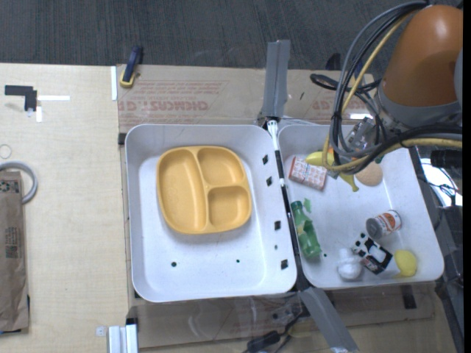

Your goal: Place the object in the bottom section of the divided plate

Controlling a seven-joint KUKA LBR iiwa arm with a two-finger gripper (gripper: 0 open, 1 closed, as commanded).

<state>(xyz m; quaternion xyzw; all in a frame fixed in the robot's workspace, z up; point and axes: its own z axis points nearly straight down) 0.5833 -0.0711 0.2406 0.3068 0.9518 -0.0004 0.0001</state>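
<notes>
Plate [204, 189], the yellow divided one, is your landmark: it lies flat in the left bin [147, 271], toward that bin's upper half, with one long section on its left side and two smaller sections on its right. All three sections look bare. To the right of the plate, past the wall between the bins, you see the right bin [419, 197] holding a green bottle [305, 230] closest to the plate, then a red-and-white box [307, 173], a banana [327, 162], a small can [385, 223], a lemon [405, 262], a black-and-white item [372, 254] and a white lump [349, 268]. The arm [423, 50] hangs over that bin's upper part, well right of the plate. You cannot tell how the gripper stands; cables and the wrist hide it.
</notes>
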